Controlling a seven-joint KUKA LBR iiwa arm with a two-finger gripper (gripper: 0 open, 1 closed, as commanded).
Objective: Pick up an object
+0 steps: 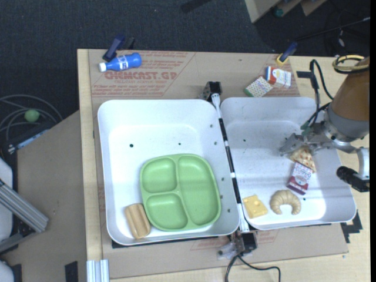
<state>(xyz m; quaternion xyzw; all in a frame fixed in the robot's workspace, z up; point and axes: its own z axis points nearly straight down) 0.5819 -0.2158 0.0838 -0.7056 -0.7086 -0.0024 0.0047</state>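
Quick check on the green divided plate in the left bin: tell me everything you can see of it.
The green divided plate looks like pale green moulded plastic, a rounded rectangle split into three compartments, all bare. It lies flat and slightly rotated on the floor of the left bin, toward the near edge. A tan bread-like piece lies right against its lower left corner. The gripper is over in the right bin.

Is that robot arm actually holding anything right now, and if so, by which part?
It cannot be told. The gripper sits low in the right bin, right above the pizza slice, but the view doesn't show anything clearly held by it.
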